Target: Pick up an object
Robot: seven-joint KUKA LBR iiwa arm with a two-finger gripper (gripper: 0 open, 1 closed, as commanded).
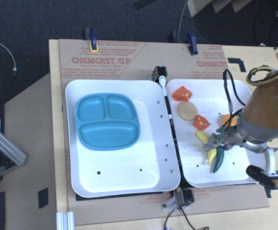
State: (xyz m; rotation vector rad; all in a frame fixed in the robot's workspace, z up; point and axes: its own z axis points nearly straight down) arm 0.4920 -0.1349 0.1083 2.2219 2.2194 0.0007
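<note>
The grey arm with its orange band leans in over the right-hand shallow white bin, and its two-finger gripper sits low above a little cluster of toys near that bin's front edge. Whether the claw is apart or together I cannot tell from here; the wrist covers it.

Right beneath it lies a dark green, curved plastic piece, pepper-like in shape, touching a small yellow plastic piece. A second yellow bit lies just beside them toward the bin's middle. Further back, toward the rear edge, sit an orange-red plastic chunk, a round tan disc like a biscuit and another orange-red chunk.

The left-hand white bin carries a light blue divided plastic plate near its back left corner.

I'd judge the green piece the likely target: light, stiff and smooth, so apt to slide or squirt out. Best taken across its narrow middle, though the touching yellow piece may get nudged along.
</note>
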